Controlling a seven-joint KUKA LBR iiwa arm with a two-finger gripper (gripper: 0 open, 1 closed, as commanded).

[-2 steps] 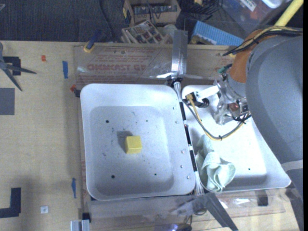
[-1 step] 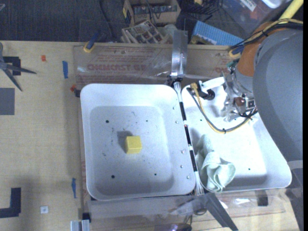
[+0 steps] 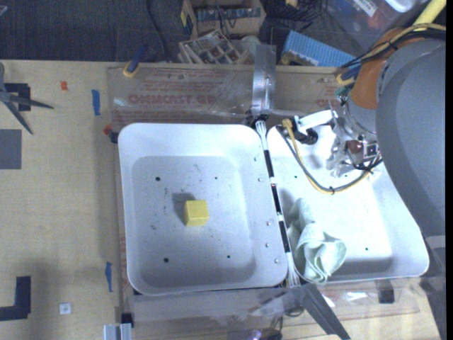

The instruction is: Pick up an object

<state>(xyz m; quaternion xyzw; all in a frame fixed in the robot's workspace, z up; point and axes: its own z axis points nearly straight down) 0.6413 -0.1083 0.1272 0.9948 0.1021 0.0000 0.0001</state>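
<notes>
The hand (image 3: 345, 154) hangs over the right bin (image 3: 396, 253), so the crumpled cloth (image 3: 316, 250) below-left is nearest. Whether it is apart or together, I cannot tell. The yellow block (image 3: 197, 212) lies far left.

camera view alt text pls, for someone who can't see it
Two white bins seen from above: a yellow block lies in the left bin, a pale green cloth in the right bin. The gripper hangs above the right bin's far end.

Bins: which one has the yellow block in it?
The left bin. The yellow block sits near its middle; the right bin, under the gripper, has a pale green cloth.
</notes>
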